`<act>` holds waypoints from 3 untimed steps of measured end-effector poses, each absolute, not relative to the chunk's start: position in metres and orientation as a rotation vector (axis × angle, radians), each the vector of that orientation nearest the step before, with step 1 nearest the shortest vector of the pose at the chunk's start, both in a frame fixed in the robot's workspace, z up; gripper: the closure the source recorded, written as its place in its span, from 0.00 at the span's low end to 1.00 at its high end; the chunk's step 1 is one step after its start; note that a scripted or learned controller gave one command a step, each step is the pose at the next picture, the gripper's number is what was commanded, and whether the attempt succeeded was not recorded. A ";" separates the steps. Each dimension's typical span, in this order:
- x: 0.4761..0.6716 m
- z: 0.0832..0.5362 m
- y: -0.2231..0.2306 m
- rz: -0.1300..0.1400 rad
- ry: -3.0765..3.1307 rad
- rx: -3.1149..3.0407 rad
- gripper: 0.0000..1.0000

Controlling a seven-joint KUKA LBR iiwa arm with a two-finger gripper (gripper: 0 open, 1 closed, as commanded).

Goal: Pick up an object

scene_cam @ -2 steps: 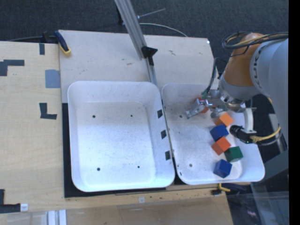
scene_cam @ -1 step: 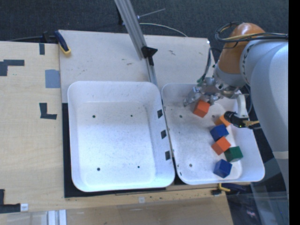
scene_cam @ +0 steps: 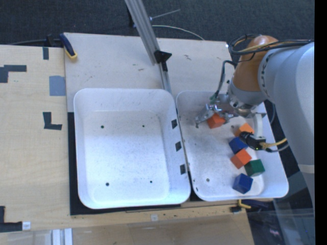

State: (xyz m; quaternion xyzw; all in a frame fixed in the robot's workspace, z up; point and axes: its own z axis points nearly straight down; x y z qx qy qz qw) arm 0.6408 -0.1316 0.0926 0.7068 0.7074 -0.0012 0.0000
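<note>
My gripper [scene_cam: 213,118] hangs low over the upper part of the right bin [scene_cam: 207,160]. Its fingers look spread, one metal finger [scene_cam: 201,120] reaching out to the left. An orange block [scene_cam: 216,121] lies right under it, between the fingers, with no clear sign that it is gripped. Further objects lie along the bin's right side: a small orange piece [scene_cam: 246,128], a blue block [scene_cam: 237,145], an orange block [scene_cam: 240,158], a green block [scene_cam: 255,167] and another blue block [scene_cam: 242,183].
The left bin [scene_cam: 77,103] stands beside the right one, sharing a raised wall [scene_cam: 181,147]. A slanted metal pole [scene_cam: 145,27] crosses above the bins' far edge. The grey arm [scene_cam: 286,86] covers the right bin's far right corner.
</note>
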 end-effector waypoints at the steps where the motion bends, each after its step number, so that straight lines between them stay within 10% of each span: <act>1: 0.642 0.102 -0.132 -0.003 2.224 2.219 1.00; 2: 0.633 0.197 -0.051 0.009 2.230 2.211 1.00; 3: 0.628 0.191 0.017 -0.001 2.234 2.215 1.00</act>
